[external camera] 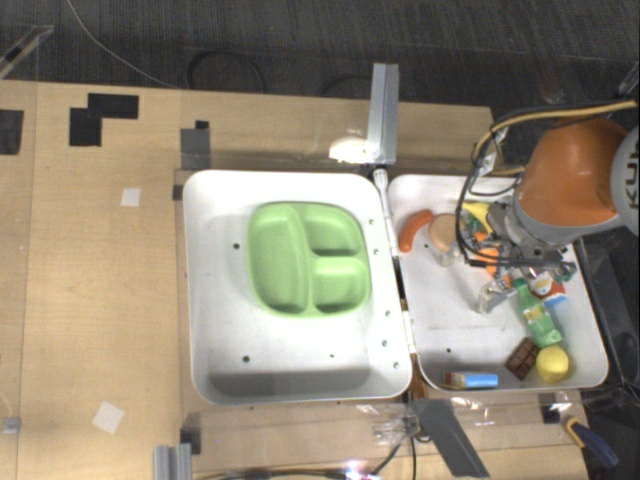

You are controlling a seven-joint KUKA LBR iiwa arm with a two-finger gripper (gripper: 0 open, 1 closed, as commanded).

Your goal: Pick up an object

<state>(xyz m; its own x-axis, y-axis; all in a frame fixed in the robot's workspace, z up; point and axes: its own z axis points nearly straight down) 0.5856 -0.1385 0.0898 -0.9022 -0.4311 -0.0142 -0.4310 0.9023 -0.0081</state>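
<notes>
Clutter in the right bin [440, 363] offers several picks: a green bottle [537, 318] lying just below the gripper [497, 293] looks light, stiff and a bit slippery, best pinched across its narrow body, while the yellow lemon [553, 364] and brown block [521, 358] sit near the front corner. Arm [570, 178] reaches in from the right, wrist hanging low over the bin's middle. Whether the gripper is spread or closed I cannot tell, and nothing shows as held.
</notes>
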